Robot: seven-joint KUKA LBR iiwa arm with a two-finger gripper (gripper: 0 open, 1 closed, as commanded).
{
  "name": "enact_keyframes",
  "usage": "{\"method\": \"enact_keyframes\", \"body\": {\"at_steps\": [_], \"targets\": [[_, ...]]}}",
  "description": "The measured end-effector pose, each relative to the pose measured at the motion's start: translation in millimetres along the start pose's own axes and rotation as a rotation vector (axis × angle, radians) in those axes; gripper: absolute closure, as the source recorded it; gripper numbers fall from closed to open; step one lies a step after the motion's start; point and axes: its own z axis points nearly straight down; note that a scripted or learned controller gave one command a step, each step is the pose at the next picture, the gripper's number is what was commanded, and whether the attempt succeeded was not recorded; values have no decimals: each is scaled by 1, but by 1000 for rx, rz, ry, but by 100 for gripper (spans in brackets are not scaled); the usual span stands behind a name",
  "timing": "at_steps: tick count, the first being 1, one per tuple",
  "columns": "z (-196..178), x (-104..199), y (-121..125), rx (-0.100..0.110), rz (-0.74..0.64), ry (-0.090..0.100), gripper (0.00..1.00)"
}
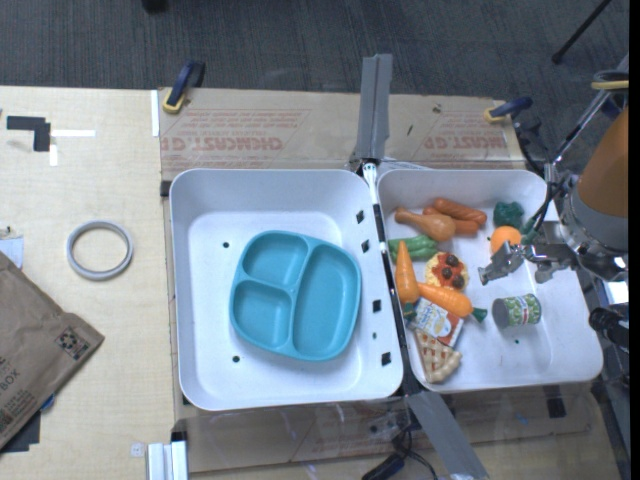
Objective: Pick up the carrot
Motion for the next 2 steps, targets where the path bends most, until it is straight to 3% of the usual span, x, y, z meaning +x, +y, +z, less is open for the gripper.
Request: {"method": "enact_keyframes", "body": {"at_steps": [1, 2], "targets": [[101, 33, -3, -10, -22, -3, 0], [92, 34, -2, -11, -20, 1, 100]]}}
